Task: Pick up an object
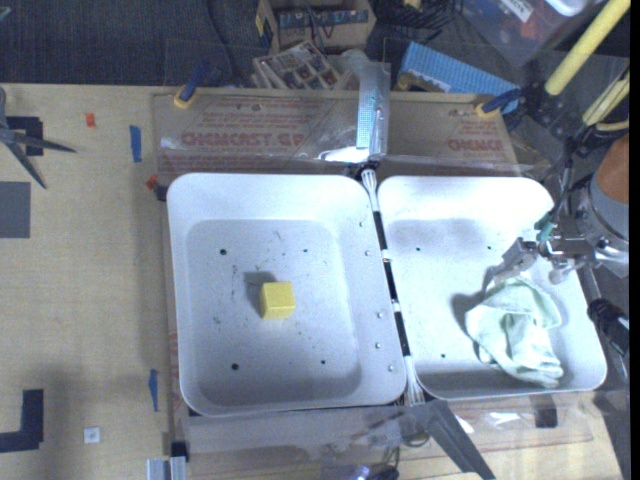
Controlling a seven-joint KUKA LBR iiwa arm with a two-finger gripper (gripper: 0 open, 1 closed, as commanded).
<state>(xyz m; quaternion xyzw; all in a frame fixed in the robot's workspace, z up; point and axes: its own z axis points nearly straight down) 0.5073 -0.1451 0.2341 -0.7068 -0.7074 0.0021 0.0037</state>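
A small yellow cube [278, 299] lies near the middle of the left bin [200, 218]. In the right bin [440, 208], a crumpled white and pale green cloth [515, 330] sits at the front right. My gripper [534, 267] hangs just above the cloth's upper edge, at the bin's right side. Its fingers are spread apart, one finger [510, 262] angled toward the left, and nothing is between them. The cloth rests on the bin floor.
Cardboard boxes [260, 133] stand behind the bins, with cables and clutter beyond them. The wooden bench [80, 298] extends to the left. The divider between the bins [385, 268] runs down the middle.
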